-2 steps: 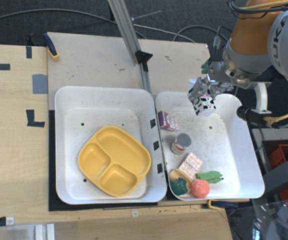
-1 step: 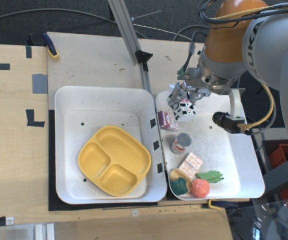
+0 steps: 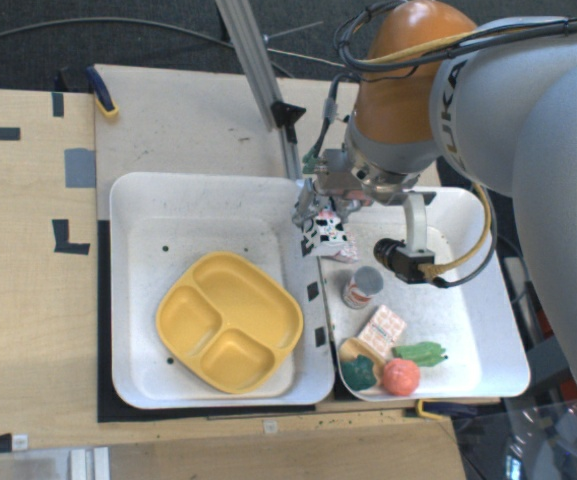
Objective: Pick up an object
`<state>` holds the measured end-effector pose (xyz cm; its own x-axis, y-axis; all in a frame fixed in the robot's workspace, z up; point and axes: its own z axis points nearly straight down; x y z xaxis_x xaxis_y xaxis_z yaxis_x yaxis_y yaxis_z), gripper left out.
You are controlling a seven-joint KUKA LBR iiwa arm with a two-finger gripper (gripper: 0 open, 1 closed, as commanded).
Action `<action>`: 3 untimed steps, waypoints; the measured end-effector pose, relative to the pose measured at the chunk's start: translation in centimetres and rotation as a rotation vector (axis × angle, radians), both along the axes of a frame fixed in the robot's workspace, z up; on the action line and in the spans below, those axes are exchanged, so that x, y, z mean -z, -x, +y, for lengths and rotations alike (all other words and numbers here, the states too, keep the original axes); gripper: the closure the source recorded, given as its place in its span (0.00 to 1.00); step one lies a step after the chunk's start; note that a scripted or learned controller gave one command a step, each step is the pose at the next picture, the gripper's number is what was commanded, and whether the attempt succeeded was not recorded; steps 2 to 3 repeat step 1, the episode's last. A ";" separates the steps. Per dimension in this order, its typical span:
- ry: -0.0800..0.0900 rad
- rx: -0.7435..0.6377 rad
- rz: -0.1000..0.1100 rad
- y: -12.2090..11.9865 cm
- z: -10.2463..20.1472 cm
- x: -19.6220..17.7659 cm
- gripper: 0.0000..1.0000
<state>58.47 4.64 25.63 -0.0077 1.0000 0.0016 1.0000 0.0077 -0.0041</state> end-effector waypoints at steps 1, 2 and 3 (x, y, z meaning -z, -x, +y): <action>0.000 0.000 -0.001 1.2 5.3 -0.1 1.00; 0.000 0.000 -0.001 1.2 5.3 -0.1 1.00; 0.000 0.000 -0.001 1.2 5.3 -0.1 1.00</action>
